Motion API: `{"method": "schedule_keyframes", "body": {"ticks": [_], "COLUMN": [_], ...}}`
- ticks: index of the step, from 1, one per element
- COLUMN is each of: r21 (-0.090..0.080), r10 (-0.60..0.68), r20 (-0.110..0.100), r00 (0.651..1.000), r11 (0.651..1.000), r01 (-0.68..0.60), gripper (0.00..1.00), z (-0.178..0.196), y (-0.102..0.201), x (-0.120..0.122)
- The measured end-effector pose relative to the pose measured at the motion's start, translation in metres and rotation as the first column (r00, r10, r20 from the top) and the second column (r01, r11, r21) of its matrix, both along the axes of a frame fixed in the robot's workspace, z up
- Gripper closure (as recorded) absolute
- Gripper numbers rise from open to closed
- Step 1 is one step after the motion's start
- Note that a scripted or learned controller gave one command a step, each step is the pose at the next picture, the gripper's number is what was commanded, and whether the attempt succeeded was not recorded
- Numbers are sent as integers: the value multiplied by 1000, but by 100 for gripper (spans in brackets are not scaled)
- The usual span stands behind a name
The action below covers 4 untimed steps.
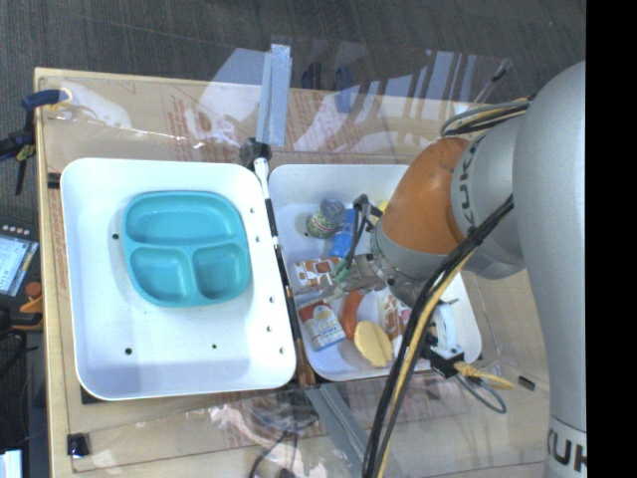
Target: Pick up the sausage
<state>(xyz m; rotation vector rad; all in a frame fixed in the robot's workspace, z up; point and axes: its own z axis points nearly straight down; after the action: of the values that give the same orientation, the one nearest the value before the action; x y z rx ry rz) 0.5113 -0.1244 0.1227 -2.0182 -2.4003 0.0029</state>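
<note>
The sausage (351, 311) is a reddish-brown oblong lying in the right white bin (299, 192), near its front. The gripper (355, 279) hangs low in that bin, directly over the sausage's far end and very close to it. The grey arm with its orange band (428, 207) covers the right half of the bin and hides much of the gripper.
A yellow rounded piece (373, 345) lies just in front of the sausage, with a small printed packet (323, 325) to its left. Several more small items (326, 217) crowd the bin's back left. The left bin (90, 347) holds a teal divided plate (187, 246).
</note>
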Motion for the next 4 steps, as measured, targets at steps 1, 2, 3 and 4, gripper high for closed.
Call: {"method": "schedule_keyframes", "body": {"ticks": [1,2,3,4], "r21": [0,1,0,-1], "r10": [45,126,126,175], "r20": [2,5,5,4], "r00": [999,992,992,985], "r11": [999,992,992,985], "r01": [-45,-126,-126,-175], "gripper": [100,100,0,0], "z": [-30,-31,-31,-15], "y": [-63,-84,-84,-45], "x": [-28,-34,-34,41]}}
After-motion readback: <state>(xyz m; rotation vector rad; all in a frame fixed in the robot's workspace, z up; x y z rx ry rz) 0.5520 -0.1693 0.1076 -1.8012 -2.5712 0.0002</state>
